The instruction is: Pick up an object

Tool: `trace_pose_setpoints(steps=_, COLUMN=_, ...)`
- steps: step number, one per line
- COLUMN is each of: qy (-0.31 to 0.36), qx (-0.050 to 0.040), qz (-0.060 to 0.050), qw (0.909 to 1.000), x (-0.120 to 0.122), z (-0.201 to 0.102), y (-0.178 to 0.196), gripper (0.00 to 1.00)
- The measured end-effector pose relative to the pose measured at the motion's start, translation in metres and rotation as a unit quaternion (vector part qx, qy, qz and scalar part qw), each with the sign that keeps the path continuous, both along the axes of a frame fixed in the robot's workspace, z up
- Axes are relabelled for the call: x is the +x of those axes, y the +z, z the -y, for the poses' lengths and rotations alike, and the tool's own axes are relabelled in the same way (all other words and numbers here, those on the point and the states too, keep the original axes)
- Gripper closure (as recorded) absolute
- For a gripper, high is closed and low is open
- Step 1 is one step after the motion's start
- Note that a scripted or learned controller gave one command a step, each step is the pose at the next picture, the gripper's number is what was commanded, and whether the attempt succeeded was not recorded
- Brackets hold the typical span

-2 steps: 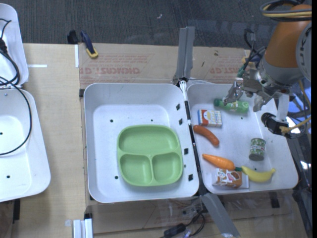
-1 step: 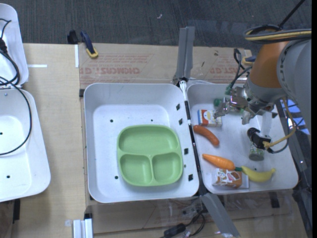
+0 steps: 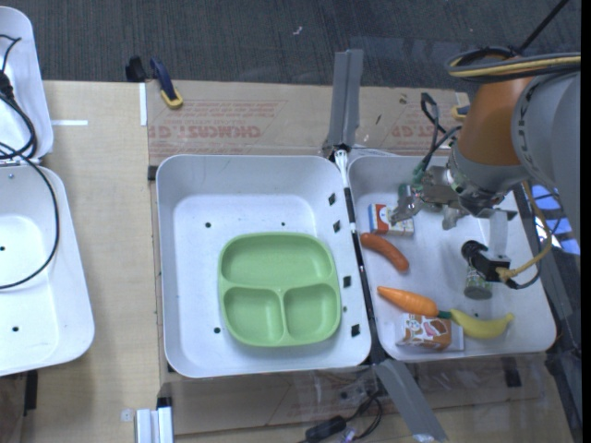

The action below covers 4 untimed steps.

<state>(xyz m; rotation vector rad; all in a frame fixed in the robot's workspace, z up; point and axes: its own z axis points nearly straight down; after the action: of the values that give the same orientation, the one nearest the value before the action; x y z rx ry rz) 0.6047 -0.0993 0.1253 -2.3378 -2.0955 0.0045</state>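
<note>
The grey arm runs off the right edge. Left of the gripper, the small red-and-white carton is partly hidden behind it, label unreadable.

The grey arm enters from three o'clock, orange band above the wrist, bent downward; its gripper hangs toward nine o'clock of the wrist.

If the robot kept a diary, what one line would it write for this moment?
task: pick up an object | gripper: over right bin, nothing held | nearest: small carton, sausage | left bin: green tray
</note>
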Motion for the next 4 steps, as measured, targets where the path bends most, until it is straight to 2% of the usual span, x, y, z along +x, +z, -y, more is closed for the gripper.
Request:
trace_pose_setpoints(steps=1, qy=-0.022, qx=0.0000, qz=0.000, qw=0.9997, x=-0.036, z=-0.003, y=-0.031, gripper=0.00)
trace_pose_setpoints(steps=2, qy=0.167, qx=0.0009, qz=0.001, qw=0.9860, x=-0.110, z=0.044, y=-0.034, gripper=0.00)
trace_pose_setpoints(steps=3, qy=0.156, qx=0.0137, qz=0.000, qw=0.9876, x=-0.080, z=0.085, y=-0.035, gripper=0.00)
trace_pose_setpoints(steps=4, qy=0.156, qx=0.0136, qz=0.000, qw=0.9876, x=-0.080, z=0.085, y=-0.035, gripper=0.00)
